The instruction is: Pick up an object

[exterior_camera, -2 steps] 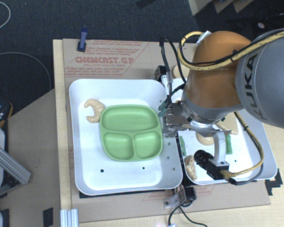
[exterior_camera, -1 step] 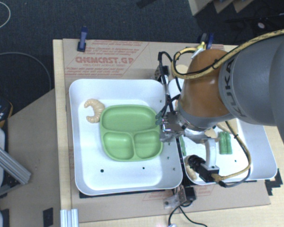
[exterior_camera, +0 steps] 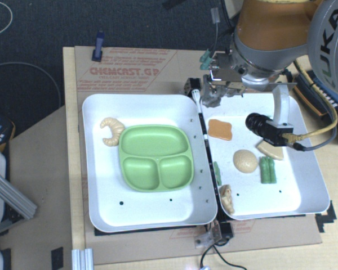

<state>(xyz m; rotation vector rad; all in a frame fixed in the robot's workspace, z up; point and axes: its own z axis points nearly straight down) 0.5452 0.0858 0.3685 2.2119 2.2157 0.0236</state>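
The right bin [exterior_camera: 310,196] holds an orange flat slab [exterior_camera: 219,129], a beige round piece [exterior_camera: 245,161], a green block [exterior_camera: 267,170], a cream wedge [exterior_camera: 268,150] and a small tan item [exterior_camera: 226,196] at the bin's front left. My gripper [exterior_camera: 210,96] hangs over the right bin's far left corner, just behind the orange slab. Nothing shows in its grasp. The arm's wrist and orange band rise above it and hide the bin's far edge.
The left bin [exterior_camera: 96,167] holds a green divided plate [exterior_camera: 156,156] and a croissant-shaped piece [exterior_camera: 111,130] at the plate's far left. A black cylinder [exterior_camera: 263,126] with a cable hangs from the arm over the right bin. A thin green strip [exterior_camera: 217,173] lies by the dividing wall.
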